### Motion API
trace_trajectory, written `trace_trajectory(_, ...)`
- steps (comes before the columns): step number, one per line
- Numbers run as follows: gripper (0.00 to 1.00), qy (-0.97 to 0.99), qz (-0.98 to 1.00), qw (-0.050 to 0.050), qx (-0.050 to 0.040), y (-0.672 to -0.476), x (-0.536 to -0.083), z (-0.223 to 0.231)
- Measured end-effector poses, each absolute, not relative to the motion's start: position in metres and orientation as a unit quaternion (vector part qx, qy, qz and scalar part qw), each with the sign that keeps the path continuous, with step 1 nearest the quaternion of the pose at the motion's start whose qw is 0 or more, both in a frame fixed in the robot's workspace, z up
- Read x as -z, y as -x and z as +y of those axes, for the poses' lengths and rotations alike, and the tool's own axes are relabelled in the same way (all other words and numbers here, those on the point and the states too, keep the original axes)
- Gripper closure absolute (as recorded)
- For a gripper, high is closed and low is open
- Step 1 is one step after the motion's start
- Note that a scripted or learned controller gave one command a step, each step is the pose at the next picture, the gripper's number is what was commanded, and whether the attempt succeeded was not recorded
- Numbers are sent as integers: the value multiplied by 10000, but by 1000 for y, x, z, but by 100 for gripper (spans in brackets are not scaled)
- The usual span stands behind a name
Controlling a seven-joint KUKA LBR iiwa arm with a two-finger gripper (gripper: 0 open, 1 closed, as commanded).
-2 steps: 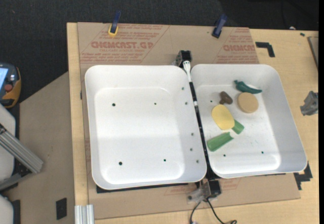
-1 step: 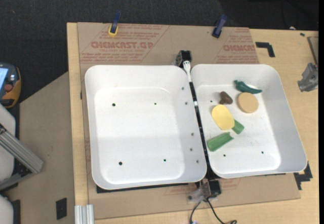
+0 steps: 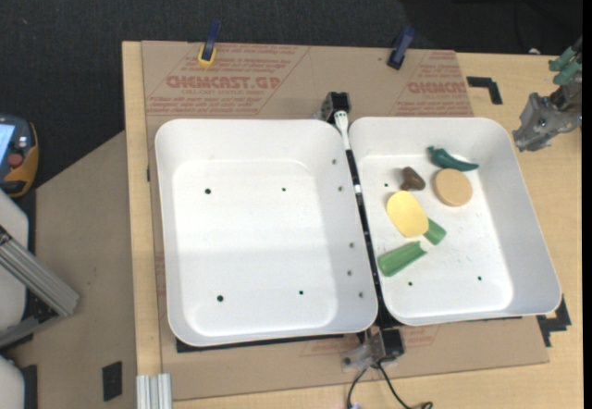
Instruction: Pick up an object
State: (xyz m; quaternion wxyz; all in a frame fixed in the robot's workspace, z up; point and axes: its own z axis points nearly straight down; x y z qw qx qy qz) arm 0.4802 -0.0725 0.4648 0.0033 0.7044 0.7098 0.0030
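The right bin (image 3: 518, 241) holds several small objects near its upper middle. A yellow oval piece (image 3: 405, 213) lies beside a tan round disc (image 3: 453, 187). A small brown lump (image 3: 412, 179) sits to the left of the disc, and a dark green curved piece (image 3: 450, 157) lies above it. A green stick (image 3: 401, 258) and a small green block (image 3: 435, 232) lie just below the yellow piece. My gripper (image 3: 546, 120) hangs at the far right edge of the camera view, outside the right bin's upper right corner and well away from the objects.
The left bin (image 3: 250, 305) adjoins the right one along a black hinge strip (image 3: 356, 204). Both rest on a brown cardboard sheet (image 3: 277, 74) held by a yellow clamp (image 3: 207, 53) and a blue clamp (image 3: 400, 48) at the back.
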Motion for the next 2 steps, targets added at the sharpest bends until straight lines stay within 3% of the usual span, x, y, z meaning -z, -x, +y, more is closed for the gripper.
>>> trace_trajectory(2, 100, -7046, 7096, 13, -22, -480, -496, 39)
